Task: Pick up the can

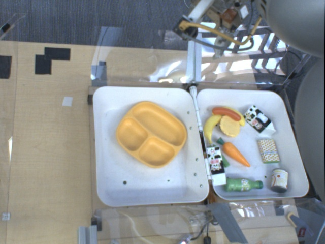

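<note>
Can (279, 180) upright at 5 o'clock of right bin (284, 121), untouched. Gripper (223, 17) hangs at 12 o'clock, probably clearing the camera's view; open or closed, cannot tell.

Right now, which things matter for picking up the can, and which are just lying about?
Needed: can, right bin.
Lying about: yellow plate, left bin, banana, sausage, round yellow piece, carrot, green bottle, two milk cartons, cracker box.
</note>
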Controlling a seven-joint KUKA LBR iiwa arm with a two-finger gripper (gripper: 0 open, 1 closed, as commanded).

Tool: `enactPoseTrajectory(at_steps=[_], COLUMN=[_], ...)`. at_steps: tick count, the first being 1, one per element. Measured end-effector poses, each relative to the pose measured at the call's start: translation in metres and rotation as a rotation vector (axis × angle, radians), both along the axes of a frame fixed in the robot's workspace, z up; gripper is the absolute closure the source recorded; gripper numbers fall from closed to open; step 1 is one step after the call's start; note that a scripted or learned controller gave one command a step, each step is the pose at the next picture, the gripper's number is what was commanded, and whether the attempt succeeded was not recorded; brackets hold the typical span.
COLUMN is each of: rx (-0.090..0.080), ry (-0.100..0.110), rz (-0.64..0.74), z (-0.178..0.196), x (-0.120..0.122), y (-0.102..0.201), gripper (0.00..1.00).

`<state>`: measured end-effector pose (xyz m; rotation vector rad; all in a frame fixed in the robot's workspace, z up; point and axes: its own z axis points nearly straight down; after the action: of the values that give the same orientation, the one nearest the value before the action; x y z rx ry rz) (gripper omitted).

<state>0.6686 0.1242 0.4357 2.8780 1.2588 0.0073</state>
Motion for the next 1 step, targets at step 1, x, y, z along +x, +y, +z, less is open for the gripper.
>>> enactPoseTrajectory(at_steps=[1], rx=[0.002], ry=[0.001], rz=[-0.064], z=[0.0004], x=[-0.0524], y=[0.0806], gripper=[0.00])
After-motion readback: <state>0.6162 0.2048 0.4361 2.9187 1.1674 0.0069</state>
